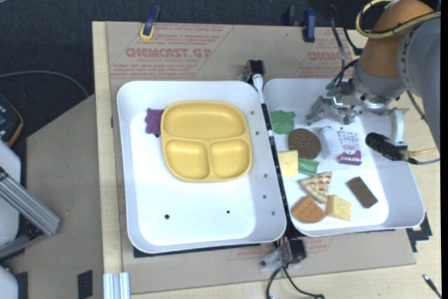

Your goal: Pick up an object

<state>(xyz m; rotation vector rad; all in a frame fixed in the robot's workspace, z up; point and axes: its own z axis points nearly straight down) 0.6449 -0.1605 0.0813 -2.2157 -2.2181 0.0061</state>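
My gripper [334,110] hangs over the back of the right bin [409,189], fingers spread open with nothing between them. Just in front of it lies a white packet with purple print [348,144]. To its left are a round brown cookie [304,142] and a green leafy piece [282,121]. Further forward lie a yellow block [288,163], a small green block [308,167], a pizza slice [317,185], a round waffle [308,209], a cheese wedge [339,207] and a brown chocolate bar [362,192].
The left bin [140,206] holds a yellow divided plate [206,139] with a purple piece [153,121] at its left edge. The ridge where the two bins meet [271,150] runs down the middle. The arm's orange band [392,38] rises at the right.
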